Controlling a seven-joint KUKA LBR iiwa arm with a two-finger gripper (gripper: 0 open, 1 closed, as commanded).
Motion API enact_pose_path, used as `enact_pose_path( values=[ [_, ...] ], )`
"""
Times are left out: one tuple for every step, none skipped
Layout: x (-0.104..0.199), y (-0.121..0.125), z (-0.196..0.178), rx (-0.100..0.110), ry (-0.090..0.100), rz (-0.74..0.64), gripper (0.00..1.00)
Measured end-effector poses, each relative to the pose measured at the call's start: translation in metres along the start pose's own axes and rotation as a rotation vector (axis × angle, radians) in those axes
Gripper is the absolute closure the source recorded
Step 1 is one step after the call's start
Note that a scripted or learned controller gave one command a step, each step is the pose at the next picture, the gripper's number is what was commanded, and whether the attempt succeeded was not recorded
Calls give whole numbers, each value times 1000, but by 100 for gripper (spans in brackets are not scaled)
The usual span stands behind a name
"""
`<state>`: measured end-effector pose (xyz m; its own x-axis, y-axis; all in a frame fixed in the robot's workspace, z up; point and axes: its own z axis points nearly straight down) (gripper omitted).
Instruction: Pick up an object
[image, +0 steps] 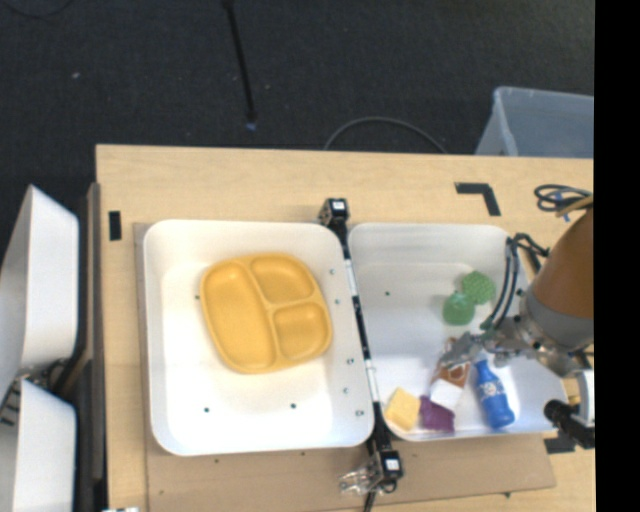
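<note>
Hovering gripper seems just above a small carton.

Robot lab or test cell, not a home. Plywood bench with black tape marks, standing on dark carpet. Two white bins fixed side by side with clamps at the joint. Arm reaches in from the right. Cable runs across the far floor. Grey tote at far right, white containers at left.
</note>
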<state>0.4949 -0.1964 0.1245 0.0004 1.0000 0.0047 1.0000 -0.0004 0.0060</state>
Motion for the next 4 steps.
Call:
enact_pose_path(
  values=[
    [-2,4,2,-9,-5,0,0],
    [-7,7,-9,-22,-19,5,100],
    [-11,18,-66,-1,-8,-4,100],
    [-13,20,-108,0,-8,-5,100]
  ],
)
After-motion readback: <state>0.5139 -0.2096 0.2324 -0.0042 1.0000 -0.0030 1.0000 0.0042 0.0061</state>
